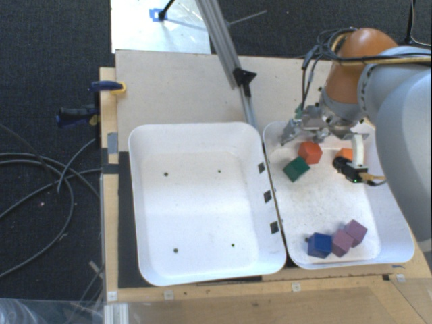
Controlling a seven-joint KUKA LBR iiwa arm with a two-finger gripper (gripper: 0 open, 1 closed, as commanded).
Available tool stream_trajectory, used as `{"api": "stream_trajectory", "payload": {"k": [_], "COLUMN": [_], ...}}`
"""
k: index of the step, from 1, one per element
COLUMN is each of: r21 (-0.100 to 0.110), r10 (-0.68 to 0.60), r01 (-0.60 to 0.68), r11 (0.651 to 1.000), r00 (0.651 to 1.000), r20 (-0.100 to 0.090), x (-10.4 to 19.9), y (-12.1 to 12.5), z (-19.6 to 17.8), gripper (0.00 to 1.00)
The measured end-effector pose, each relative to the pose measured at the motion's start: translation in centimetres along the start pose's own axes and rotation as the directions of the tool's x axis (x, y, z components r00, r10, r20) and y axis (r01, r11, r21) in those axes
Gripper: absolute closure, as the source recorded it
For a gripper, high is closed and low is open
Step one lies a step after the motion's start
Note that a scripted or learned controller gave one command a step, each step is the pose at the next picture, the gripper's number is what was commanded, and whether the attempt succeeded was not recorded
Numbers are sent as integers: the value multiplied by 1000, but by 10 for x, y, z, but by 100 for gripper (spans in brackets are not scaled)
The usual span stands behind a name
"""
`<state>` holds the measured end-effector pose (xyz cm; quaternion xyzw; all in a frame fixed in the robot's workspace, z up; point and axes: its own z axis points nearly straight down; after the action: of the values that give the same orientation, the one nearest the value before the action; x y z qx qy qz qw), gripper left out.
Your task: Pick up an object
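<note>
The right bin [391, 245] holds several small blocks. A red-orange block [311, 152] lies near its back wall with a green block [295, 169] just in front and to the left of it. My gripper [307, 131] hangs low over the bin's back edge, directly behind the red-orange block and close to it. An orange piece [344, 155] sits to the right, partly hidden by the wrist hardware. A blue block [319, 244] and two purple blocks [356, 232] [341, 243] cluster at the bin's front.
The left bin [145, 201] stands beside the right one, their walls meeting along the middle. A grey metal pole [223, 39] slants down to the bench behind the bins. The arm's large grey body [405, 120] covers the right bin's right side.
</note>
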<state>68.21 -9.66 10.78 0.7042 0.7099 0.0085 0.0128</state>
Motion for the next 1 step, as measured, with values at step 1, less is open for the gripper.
{"api": "stream_trajectory", "payload": {"k": [1], "r21": [9], "r10": [7], "r01": [-7], "r11": [1000], "r00": [1000], "r20": [1], "x": [-45], "y": [-17], "z": [8], "gripper": [0]}}
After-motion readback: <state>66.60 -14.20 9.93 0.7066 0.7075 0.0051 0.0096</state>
